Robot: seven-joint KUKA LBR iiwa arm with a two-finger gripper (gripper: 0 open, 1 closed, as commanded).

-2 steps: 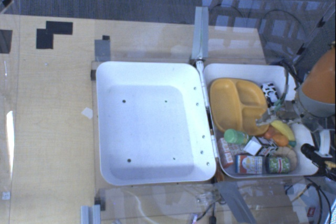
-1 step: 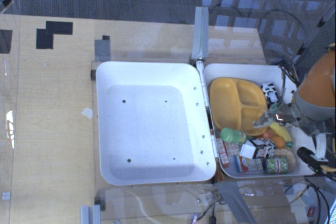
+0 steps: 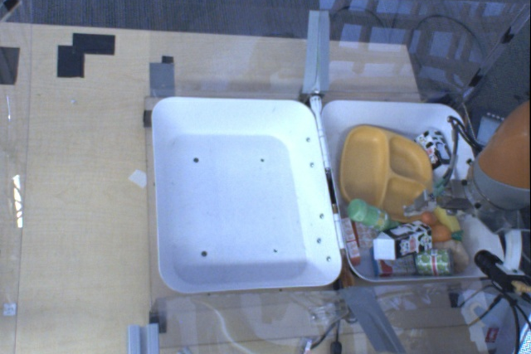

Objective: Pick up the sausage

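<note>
Camera view is showing the gripper (image 3: 440,199) hovering over clutter in the right bin (image 3: 390,108) (clenched or released, I cannot tell). The likely sausage (image 3: 351,240) is lying lengthwise along the bin's left wall, view-left of the gripper.

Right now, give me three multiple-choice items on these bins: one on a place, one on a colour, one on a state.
1. Which bin holds the divided plate?
A. right bin
B. left bin
C. neither, it lies on the bench

2. What colour is that plate?
A. blue
B. yellow
C. black

3. How does the small green can rest?
A. stacked on the plate
B. hanging over the left bin
C. lying on its side near the right bin's front edge

Answers: 1 A, the plate lies inside the right bin's rim. 2 B, its surface is plainly yellow. 3 C, the can's long side runs along the bin floor beside a small carton.
</note>
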